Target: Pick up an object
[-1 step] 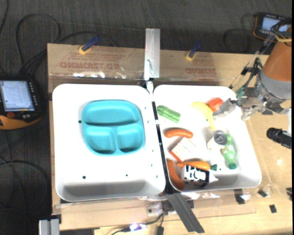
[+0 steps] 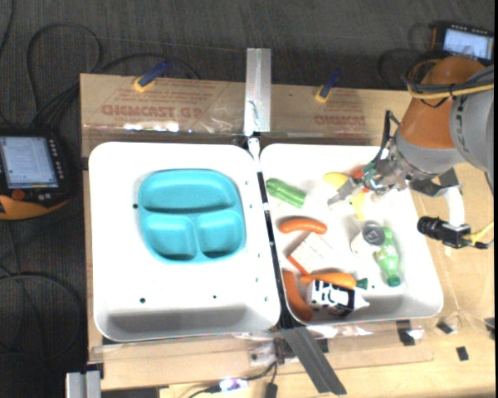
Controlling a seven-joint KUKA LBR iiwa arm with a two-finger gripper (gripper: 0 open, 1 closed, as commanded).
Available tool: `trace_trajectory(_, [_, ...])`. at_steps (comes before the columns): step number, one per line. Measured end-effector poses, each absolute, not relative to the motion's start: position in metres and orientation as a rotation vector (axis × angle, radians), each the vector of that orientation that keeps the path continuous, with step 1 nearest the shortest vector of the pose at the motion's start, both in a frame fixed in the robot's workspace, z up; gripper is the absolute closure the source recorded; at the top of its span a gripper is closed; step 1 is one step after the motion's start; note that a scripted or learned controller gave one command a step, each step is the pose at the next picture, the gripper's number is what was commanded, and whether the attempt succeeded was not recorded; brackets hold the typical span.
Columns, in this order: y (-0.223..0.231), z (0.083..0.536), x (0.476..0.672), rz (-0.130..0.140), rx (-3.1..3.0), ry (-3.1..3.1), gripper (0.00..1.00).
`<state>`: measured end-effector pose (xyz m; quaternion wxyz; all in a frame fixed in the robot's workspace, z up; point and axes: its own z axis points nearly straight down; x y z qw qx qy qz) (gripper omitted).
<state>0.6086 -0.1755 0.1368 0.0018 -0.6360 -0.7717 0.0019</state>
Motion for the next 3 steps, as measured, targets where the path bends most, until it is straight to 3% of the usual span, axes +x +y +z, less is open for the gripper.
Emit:
trace_trajectory(1, [-0.203, 0.091, 0.557, -0.004, -2.113, -2.329, 0.00])
trace_trajectory(2, [-0.203, 0.098, 0.557, -0.002, -2.112, -2.327, 1.00])
trace_trajectory(3, [-0.138, 0.196, 0.586, 0.007, -2.210, -2.230, 1.00])
